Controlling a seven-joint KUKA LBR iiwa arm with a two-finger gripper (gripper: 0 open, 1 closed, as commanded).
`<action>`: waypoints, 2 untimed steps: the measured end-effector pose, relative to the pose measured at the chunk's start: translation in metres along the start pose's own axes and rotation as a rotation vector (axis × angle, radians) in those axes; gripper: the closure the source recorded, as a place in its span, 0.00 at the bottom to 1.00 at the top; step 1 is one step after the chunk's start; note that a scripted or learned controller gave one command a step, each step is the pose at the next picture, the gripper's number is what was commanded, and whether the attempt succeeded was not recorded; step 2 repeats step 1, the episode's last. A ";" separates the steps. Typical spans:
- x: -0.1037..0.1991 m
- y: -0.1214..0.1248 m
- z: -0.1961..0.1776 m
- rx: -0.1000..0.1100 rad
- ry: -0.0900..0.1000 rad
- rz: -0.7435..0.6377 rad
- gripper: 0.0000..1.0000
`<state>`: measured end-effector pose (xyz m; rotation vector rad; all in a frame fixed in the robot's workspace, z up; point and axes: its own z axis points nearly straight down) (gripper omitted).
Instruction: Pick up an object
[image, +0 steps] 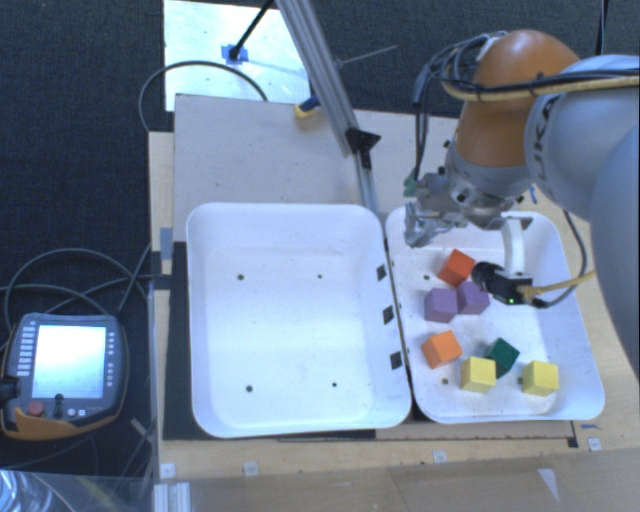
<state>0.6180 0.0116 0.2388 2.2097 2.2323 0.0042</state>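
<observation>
My gripper (466, 240) hangs over the back of the right bin (580, 340), under the grey and orange wrist. It stands open, with a grey finger at the left and a white one at the right, and nothing sits between them. An orange-red block (457, 267) lies just in front of the gripper. Two purple blocks (440, 304) (472, 297) sit side by side below it. Further forward lie an orange block (441, 348), a green block (502, 354) and two yellow blocks (478, 374) (540, 377).
The left bin (290, 400) lies beside the right one, their rims meeting at a ridge with black clips. A black part with a green light and a cable (500, 283) hangs off the gripper's right side. A metal pole (330, 90) slants across the back.
</observation>
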 end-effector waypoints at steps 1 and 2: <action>0.052 0.010 -0.006 -0.002 0.001 -0.001 1.00; 0.052 0.010 -0.006 -0.002 0.001 -0.001 1.00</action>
